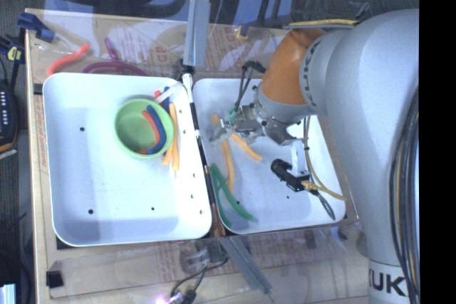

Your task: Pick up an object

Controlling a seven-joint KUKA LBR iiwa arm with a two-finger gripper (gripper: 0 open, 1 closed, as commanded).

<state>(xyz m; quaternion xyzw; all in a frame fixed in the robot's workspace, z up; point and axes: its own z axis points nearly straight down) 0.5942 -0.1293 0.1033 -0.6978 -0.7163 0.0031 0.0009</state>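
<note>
A: Bins first. Contents, L side?
B: Left bin (92, 185): green bowl (134, 126), upright, toward upper rt of the bin floor. Inside the bowl: red-and-blue curved strips (153, 128), tucked against the rt side of the rim. Just beside the bowl, on its rt: orange sticks (172, 150), lying along the bin's rt wall, approx. parallel to it.
A: R side?
B: Right bin (274, 210): orange strip (229, 161) left of centre, flat on the floor. Second orange strip (249, 150) just to the rt of it. Green curved piece (228, 204) at lower left, close to the wall shared w/ the other bin.
A: Gripper?
B: Gripper (229, 123) over the upper left part of the right bin, right at the top ends of both orange pieces. Open or closed: can't tell, too much metal and cable crowded there. Contact w/ either piece: can't tell.
A: Orientation of the orange strip?
B: Long axis approx. top-to-bottom of the view, slight lean. Upper end by the gripper, lower end pointing down toward the green curved piece, near it but apart.
A: And the second one?
B: Diagonal, upper left to lower rt, upper end nearest the gripper.
A: Green one?
B: Bent; runs from upper left down, then sweeps to lower rt.
</note>
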